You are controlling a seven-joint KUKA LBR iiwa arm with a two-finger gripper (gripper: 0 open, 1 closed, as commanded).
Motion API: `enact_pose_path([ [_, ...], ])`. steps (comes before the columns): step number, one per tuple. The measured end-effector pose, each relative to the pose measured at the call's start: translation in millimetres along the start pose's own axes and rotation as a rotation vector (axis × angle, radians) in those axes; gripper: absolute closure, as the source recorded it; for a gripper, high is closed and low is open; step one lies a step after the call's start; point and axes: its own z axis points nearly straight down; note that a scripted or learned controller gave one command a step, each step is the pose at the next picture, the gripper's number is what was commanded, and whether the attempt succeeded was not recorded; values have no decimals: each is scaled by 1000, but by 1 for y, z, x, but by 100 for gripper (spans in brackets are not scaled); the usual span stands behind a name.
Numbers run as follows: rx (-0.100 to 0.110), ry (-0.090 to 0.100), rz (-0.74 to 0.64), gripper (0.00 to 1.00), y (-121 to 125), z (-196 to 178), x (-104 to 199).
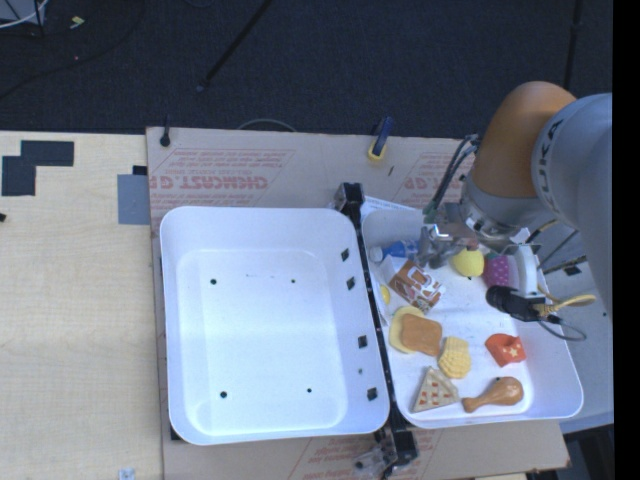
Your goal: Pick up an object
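My end effector (437,240) hangs low over the far part of the right bin (560,393), close to the divider between the two bins on the counter. My own wrist and cabling cover it from above, so I cannot tell what state it is in, and I see nothing held in it.

I judge the nearest candidate to be the brown-and-white packet (416,285). It lies just beside my end effector, on the side toward the near edge of the counter and a touch toward the divider. Its long axis runs at a slant, from the divider side toward the near right. A blue piece (403,250) sits right against the end effector on the divider side, and a yellow ball (468,263) is just to its other side, with a purple thing (498,268) beyond that.

Farther toward the near edge lie a toast slice (420,334), a corn cob (455,357), a pizza wedge (434,392), a drumstick (495,395) and a red piece (506,348), all well apart from me. The left bin (180,318) is out of my concern.

In my judgement the move turns on shifting slightly toward the near edge and closing across the packet's short width.
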Motion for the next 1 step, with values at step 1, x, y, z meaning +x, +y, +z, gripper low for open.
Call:
enact_pose_path([
  [1, -2, -2, 0, 100, 2, 30, 0],
])
